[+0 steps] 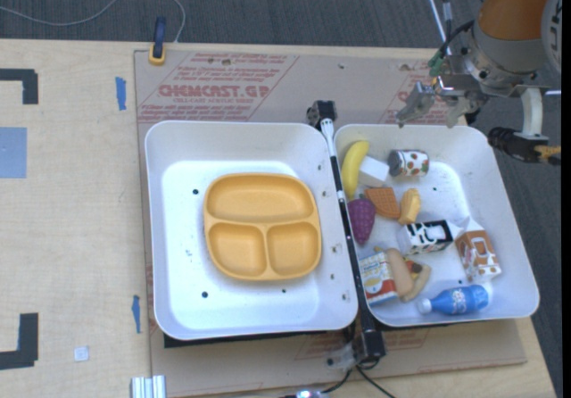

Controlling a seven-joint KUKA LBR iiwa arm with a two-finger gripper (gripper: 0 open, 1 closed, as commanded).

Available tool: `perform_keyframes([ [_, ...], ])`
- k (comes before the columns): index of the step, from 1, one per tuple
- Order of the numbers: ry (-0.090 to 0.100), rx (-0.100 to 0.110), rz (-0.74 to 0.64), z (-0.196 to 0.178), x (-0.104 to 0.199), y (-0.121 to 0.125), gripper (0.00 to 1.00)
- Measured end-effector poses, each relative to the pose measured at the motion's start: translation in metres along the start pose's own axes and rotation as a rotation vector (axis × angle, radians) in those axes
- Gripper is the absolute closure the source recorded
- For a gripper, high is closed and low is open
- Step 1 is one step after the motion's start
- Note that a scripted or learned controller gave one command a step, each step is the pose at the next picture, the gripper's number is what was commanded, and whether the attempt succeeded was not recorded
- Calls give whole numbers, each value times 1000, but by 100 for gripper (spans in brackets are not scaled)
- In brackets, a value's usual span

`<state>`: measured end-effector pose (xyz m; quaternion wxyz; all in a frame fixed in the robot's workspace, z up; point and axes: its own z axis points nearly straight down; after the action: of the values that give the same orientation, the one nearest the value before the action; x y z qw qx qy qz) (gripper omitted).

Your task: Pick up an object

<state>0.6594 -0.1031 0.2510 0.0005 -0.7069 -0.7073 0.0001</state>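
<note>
The right bin (504, 209) holds a heap of toy food: a yellow banana (354, 164), a small brown and white can (409, 162), a purple bunch of grapes (361, 219), an orange waffle piece (384, 200), a black and white carton (428, 234), an orange and white carton (477, 255), a blue bottle (457, 300) and a red and white box (379, 276). My gripper (439, 109) hangs above the back rim of this bin, its fingers apart with nothing between them. It is well clear of the objects.
The left bin (169, 209) holds a yellow divided plate (263, 227). A black clamp (321, 112) sits where the two bins meet at the back. Cardboard lies under both bins, and a cable runs along the arm at the right.
</note>
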Motion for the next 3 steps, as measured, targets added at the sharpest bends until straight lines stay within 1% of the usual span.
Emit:
perform_keyframes([
  [1, -2, -5, 1, 127, 4, -5, 0],
  [2, 0, -4, 0, 160, -3, -76, 0],
  [3, -5, -16, 1, 161, 3, -127, 0],
])
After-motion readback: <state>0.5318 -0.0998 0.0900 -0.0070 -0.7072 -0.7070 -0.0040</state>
